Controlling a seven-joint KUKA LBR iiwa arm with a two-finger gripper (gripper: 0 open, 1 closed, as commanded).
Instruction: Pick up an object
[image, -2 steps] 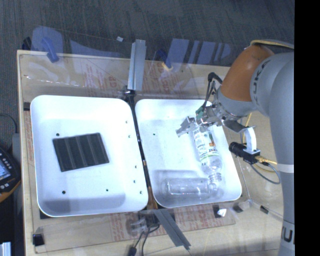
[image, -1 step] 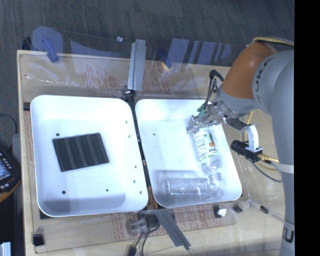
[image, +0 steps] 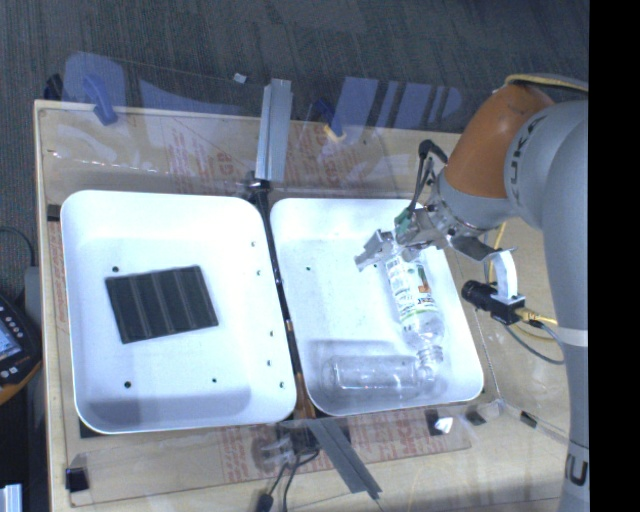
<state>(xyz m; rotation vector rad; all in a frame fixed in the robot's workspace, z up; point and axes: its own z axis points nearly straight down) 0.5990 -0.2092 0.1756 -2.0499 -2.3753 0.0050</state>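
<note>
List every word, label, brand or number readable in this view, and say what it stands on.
None reads clearly.
Bottle label: print too small and blurred.
Arm: dark lettering beside the orange band, cut off, unreadable.
Bench: faint reddish print, illegible.
Handheld screen: too blurred.

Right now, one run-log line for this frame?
gripper: right bin, at labelled bottle top end | grasp: cannot tell | clear bottle: front wall | left bin: dark ribbed pad

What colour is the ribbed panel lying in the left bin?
Dark grey, nearly black, with lengthwise ribs: the ribbed panel, seen in the camera view.
</note>
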